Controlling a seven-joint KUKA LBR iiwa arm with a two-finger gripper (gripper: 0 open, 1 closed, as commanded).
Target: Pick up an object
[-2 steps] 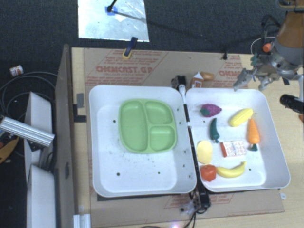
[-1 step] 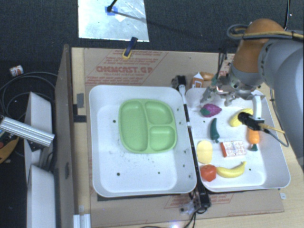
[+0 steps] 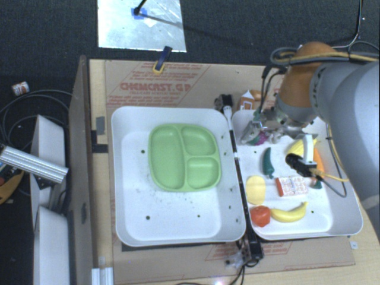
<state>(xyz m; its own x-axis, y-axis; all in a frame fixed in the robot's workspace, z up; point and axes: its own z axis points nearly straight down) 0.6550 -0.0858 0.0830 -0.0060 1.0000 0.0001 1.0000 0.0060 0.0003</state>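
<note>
My gripper hangs low over the far left corner of the right bin, under the grey wrist with its orange band. Just in front of it lies a dark green pepper-like vegetable. Nearer the front sit a pale yellow fruit, a red tomato, a banana and a small red-and-white box. An orange carrot and a white object lie further right, partly behind the arm. Small purple and green bits show right by the gripper.
The left bin holds a green divided plate. An orange-and-white carton stands at the far rim of the right bin. A black divider runs between the bins. Cardboard lies under both.
</note>
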